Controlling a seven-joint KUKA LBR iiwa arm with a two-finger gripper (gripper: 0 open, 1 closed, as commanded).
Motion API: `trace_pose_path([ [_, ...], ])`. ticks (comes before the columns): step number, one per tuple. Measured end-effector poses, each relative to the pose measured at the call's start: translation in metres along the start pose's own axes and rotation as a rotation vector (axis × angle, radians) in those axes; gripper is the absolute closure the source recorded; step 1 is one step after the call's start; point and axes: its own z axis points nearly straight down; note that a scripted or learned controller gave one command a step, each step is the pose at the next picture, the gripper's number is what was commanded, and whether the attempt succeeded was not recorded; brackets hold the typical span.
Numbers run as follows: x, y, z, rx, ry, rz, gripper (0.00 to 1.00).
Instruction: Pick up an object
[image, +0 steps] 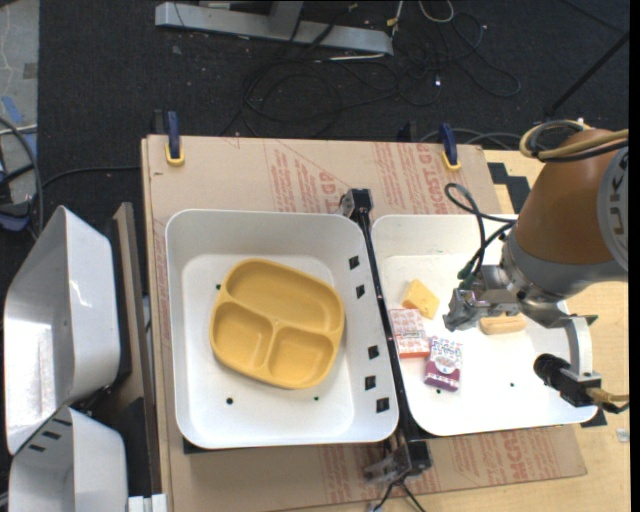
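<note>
In the right bin (440, 232) lie a yellow cheese wedge (421, 297), a pink-and-white packet (407, 332), a purple packet (444, 362) and a tan bread-like piece (502, 324). My gripper (466, 310) hangs low over the bin, just left of the tan piece and right of the cheese wedge. Its fingers are dark and seen from above. Whether anything sits between them cannot be made out.
The left bin (190, 300) holds a yellow divided tray (277, 322). A black divider (375, 290) runs between the bins. My arm's orange band (570, 200) overhangs the right bin's far right side. A white tub (50, 320) stands off the bench at left.
</note>
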Motion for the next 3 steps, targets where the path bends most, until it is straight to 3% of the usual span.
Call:
trace_pose_path([
  [2,0.108,0.014,0.002,0.0,-0.002,0.0,1.0],
  [3,0.164,0.007,0.002,0.0,-0.002,-0.001,1.0],
])
